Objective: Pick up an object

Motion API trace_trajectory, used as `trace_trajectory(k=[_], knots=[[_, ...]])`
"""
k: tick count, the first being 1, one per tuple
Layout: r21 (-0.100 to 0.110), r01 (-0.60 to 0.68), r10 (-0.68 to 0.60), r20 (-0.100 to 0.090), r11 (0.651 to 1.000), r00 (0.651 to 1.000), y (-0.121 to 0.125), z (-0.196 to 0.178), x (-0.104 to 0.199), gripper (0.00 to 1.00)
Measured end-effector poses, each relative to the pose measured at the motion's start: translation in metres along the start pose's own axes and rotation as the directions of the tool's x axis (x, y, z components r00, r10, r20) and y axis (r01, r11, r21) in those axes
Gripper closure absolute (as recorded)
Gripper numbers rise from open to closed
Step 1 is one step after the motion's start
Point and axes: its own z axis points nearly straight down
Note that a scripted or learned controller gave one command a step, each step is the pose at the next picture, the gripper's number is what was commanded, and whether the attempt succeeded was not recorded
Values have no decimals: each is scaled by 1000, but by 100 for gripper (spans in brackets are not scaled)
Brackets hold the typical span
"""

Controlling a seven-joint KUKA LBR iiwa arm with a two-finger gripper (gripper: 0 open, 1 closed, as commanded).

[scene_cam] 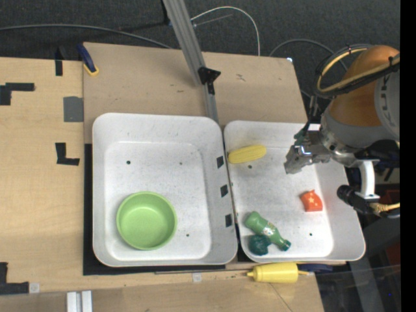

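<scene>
Gripper: we see the gripper [298,159] hanging over the right bin [338,246], between the yellow corn cob [247,153] and the orange block [312,201].
Fingers: we cannot tell whether they are parted or closed; nothing visible between them.
Progress: nothing lifted yet, we judge; the whole pick remains.
Candidates: corn cob, orange block, green bottle [266,227].
Left bin: green bowl [147,220].
Hard to read: fingertips blur against the white floor; a yellow bottle [275,273] lies just outside the bin.

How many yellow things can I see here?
2. A yellow corn cob lies near the top left of the right bin; a yellow bottle lies on the bench just below that bin's front rim. More could be hidden under the arm.
</scene>
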Motion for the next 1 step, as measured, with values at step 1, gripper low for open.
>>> trace_trajectory(k=[1], knots=[[4, 5, -5, -3, 1000, 1000, 6, -13, 51, 100]])
